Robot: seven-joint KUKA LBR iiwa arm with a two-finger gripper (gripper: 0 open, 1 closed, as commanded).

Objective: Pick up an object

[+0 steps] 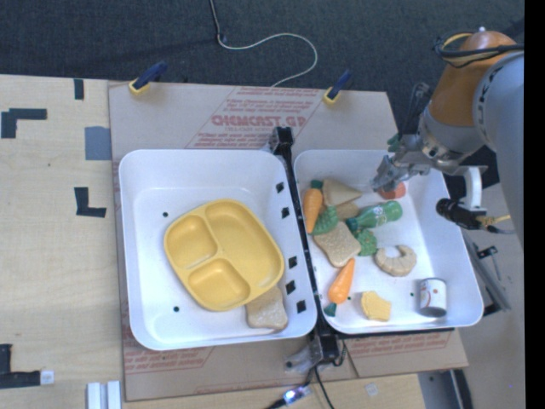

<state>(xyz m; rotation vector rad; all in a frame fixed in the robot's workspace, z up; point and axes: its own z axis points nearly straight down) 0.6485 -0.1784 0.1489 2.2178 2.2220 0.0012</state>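
Note:
My gripper (389,179) hangs low over the far side of the right bin (451,262), just above a small red object (392,192) that it partly hides. Close by lie a pale bread slice (341,193), a green vegetable toy (375,216) and an orange carrot (312,209). Nearer the front are a toast slice (338,243), a second carrot (341,281), a tan ring-shaped pastry (397,260), a yellow cheese wedge (375,306) and a small can (432,296).
The left bin (140,228) holds a yellow divided plate (223,252) and a bread slice (267,313) at its front right corner. A black divider (294,220) separates the bins. The arm's orange band (464,66) stands at the far right.

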